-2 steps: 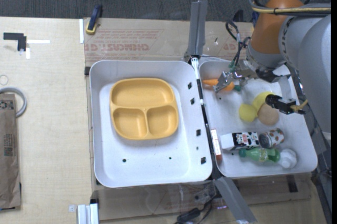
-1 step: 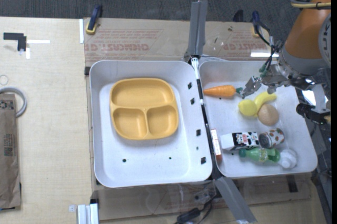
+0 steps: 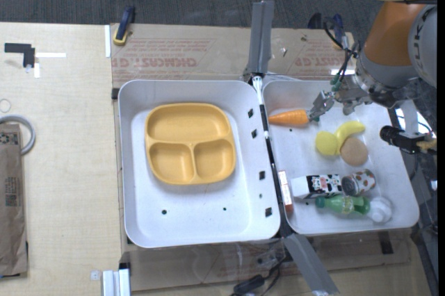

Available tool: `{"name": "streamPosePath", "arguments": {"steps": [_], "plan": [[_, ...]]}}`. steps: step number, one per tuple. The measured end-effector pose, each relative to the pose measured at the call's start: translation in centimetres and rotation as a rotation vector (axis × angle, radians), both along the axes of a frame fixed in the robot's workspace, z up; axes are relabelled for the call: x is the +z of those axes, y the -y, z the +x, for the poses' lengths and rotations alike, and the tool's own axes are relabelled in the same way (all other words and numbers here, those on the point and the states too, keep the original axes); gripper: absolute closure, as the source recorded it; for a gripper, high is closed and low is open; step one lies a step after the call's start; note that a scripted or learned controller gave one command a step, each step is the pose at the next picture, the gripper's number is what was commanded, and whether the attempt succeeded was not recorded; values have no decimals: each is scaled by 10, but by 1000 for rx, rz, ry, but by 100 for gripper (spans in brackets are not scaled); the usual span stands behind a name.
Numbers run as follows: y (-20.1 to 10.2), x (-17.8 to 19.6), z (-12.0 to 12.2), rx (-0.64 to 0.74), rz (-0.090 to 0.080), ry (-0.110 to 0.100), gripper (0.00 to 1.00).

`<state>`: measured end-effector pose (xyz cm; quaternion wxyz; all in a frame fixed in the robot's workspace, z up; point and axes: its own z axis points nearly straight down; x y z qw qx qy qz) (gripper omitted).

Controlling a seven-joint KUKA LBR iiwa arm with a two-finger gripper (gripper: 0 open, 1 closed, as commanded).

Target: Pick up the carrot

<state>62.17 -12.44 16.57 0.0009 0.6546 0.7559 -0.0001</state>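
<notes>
The carrot [image 3: 288, 118] is orange and lies flat in the right bin [image 3: 299, 218], near its upper left corner, thick end toward the right. My gripper [image 3: 320, 106] hangs just right of the carrot's thick end, very close to it, with the fingers pointing down and left. The carrot rests on the bin floor and is not between the fingers. The grey arm with its orange band reaches in from the upper right.
The right bin also holds a yellow banana-like piece [image 3: 337, 137], a tan egg-shaped item [image 3: 354, 151], a small black-and-white carton [image 3: 321, 184], a round can [image 3: 359, 181] and a green bottle [image 3: 348, 205]. The left bin [image 3: 139, 218] holds a yellow divided plate [image 3: 189, 142].
</notes>
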Motion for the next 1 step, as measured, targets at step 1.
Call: {"name": "streamPosePath", "arguments": {"steps": [1], "plan": [[36,9,38,197,-2,1,0]]}}
